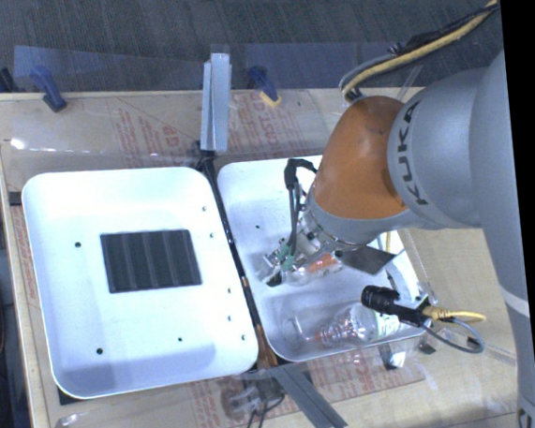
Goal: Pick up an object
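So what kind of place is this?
Probably a robotics lab's grasping station: a KUKA arm reaches over the right bin beside the left bin, with a clear bottle lying in the right one.

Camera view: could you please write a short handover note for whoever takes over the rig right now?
Hand: low over the middle of the right bin; its grip cannot be made out.
Things: a clear plastic bottle lies on its side along that bin's lower wall, apart from the hand. A small item with orange on it lies by the hand, too blurred to name. The left bin has a dark ribbed panel at its centre.
Done: nothing visibly lifted.
Left: grasp an object and raise it.
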Robot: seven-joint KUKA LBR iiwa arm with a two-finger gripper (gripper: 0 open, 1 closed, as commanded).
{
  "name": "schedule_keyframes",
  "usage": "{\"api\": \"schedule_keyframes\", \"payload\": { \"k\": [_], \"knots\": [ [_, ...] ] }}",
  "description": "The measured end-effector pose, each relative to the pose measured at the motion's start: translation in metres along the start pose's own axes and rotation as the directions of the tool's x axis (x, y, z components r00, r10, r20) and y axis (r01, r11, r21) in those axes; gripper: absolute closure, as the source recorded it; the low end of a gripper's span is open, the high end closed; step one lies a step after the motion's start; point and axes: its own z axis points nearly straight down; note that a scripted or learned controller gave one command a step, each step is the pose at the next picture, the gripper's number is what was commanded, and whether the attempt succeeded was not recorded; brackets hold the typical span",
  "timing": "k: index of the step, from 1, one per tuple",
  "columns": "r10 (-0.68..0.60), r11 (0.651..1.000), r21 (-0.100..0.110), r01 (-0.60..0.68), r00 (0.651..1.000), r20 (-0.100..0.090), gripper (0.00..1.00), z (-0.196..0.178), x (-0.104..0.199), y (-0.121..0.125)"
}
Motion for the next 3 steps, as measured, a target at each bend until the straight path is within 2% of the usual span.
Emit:
{"api": "schedule_keyframes", "payload": {
  "k": [1,2,3],
  "knots": [
    [0.491,0.871,0.000,-0.491,0.871,0.001,1.00,-0.063,0.049,0.106],
    [0.491,0.871,0.002,-0.491,0.871,0.001,0.00,-0.063,0.049,0.105],
    [0.641,0.767,0.001,-0.641,0.767,0.001,0.00,-0.058,-0.040,0.063]
  ]
}}
